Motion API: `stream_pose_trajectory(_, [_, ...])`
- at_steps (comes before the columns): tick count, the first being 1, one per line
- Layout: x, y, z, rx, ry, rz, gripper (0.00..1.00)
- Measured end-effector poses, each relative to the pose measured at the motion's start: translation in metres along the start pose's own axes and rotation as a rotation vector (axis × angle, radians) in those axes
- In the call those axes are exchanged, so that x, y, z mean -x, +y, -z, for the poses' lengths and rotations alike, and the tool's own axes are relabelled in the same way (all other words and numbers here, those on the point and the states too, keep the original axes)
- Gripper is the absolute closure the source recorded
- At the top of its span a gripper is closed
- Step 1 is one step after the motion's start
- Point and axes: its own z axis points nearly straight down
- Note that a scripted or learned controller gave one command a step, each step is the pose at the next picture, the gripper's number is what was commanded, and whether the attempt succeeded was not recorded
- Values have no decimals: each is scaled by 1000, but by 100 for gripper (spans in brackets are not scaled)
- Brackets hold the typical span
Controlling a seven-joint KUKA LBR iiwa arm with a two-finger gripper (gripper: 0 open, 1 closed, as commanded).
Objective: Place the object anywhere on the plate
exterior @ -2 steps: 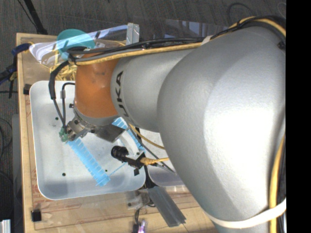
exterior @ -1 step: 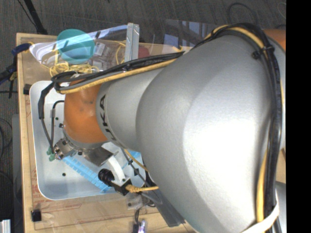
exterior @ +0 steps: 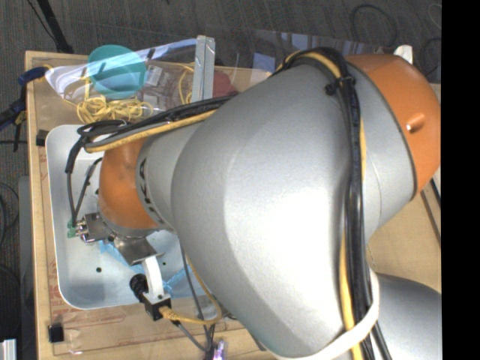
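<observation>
Robotics lab, wooden bench [exterior: 37, 201] with white bin [exterior: 64, 223], cabled grey-orange arm [exterior: 300, 201], dark carpet floor [exterior: 187, 6]

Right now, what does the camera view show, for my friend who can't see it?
A big grey robot arm with an orange band reaches over a white bin. Behind it sit a teal cup and tangled yellow string.

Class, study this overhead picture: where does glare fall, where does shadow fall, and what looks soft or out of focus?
Camera view: broad soft glare on the grey arm casing; it looms close and slightly soft; the shallow white bin lies bluish in its shadow; the clear plastic bag glints; the dark floor is dim.
</observation>
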Motion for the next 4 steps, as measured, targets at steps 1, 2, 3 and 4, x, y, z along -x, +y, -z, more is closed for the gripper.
stream_pose_trajectory(1, [48, -11, 48, -16, 0, 199, 100])
stream_pose_trajectory(2, [-15, 1, 78, -39, 5, 501, 100])
stream_pose_trajectory(3, [35, -12, 117, -34, 8, 671, 100])
stream_pose_trajectory(4, [-17, -6, 15, -35, 4, 467, 100])
